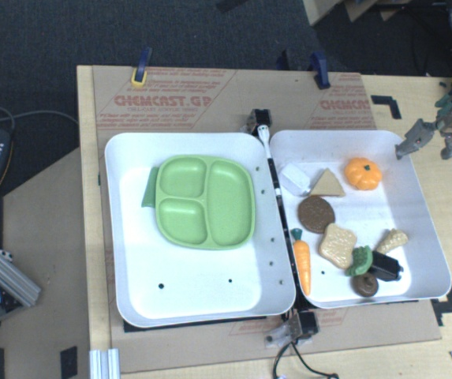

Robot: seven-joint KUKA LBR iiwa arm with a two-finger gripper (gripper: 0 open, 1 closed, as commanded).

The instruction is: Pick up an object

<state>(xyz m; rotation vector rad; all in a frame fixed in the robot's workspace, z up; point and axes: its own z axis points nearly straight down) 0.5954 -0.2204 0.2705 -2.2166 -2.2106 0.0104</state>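
"CHEMCAST GP" printed on bench board (170, 97); claw (429, 138) spread wide over the right bin (423, 204) edge

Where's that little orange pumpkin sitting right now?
The orange pumpkin sits in the right-hand bin, near its far edge, just right of a tan wedge and above the brown round cookie.

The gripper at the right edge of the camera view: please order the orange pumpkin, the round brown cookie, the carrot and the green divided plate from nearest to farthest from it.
From the gripper:
1. Orange pumpkin, upper part of the right bin.
2. Round brown cookie, middle of the right bin.
3. Carrot, along the right bin's left wall.
4. Green divided plate, in the left bin.
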